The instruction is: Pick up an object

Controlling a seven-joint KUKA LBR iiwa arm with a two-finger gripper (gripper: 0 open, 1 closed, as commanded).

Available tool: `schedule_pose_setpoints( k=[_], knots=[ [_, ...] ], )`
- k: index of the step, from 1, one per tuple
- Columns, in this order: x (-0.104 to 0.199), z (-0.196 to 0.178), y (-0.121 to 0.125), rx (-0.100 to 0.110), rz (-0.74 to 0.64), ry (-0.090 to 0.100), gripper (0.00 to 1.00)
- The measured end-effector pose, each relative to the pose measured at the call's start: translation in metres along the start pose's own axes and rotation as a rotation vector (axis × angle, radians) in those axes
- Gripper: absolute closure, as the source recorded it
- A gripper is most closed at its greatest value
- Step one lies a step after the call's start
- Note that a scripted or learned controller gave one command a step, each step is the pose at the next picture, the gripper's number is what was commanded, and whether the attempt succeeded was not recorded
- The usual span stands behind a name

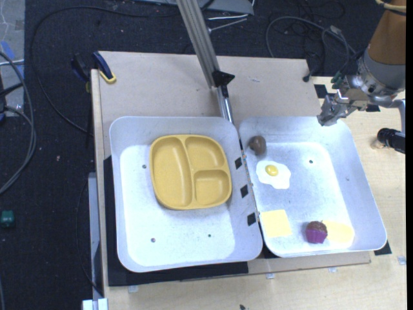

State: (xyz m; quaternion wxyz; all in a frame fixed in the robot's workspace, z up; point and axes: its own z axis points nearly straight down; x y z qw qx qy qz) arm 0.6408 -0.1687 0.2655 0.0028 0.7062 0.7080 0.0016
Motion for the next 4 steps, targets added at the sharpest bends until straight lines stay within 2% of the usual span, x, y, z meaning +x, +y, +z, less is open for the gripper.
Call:
schedule_pose_setpoints(
  k=[2, 3, 4],
  knots=[
    [0.123, 0.02, 0.003, 0.007, -0.007, 0.004, 1.0],
    [0.171, 0.033, -0.002, 0.008, -0.004, 0.003, 1.0],
    [0.227, 0.03, 0.003, 0.004, -0.006, 0.004, 1.0]
  ],
)
